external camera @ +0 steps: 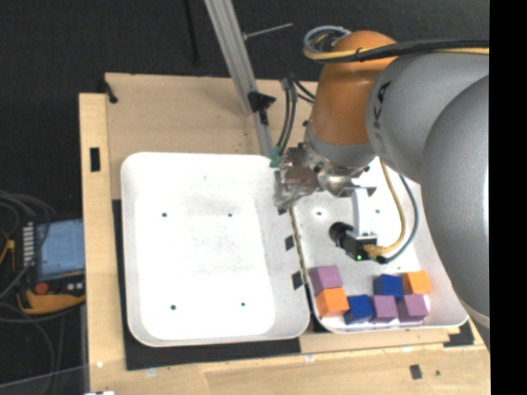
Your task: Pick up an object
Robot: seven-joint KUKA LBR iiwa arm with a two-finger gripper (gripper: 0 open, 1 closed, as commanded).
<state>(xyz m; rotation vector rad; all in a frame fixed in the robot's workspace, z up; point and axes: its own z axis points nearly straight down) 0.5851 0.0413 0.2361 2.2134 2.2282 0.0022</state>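
Camera view shows you the gripper point(300, 179) at the right bin's point(372, 329) upper-left rim, and whether it is apart or together you cannot tell. The blocks point(375, 296) cluster at five o'clock from it, so nothing is picked yet.

Arm point(428, 113) reaches in from right, bent downward, orange band point(350, 89) above wrist. Tool point(294, 186) hangs low at the wrist's left side.

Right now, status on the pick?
Gripper low over right bin's upper-left corner, nothing seen held. Blocks, purple, orange, blue, clustered at near edge, untouched. Arm covers the bin's far side.
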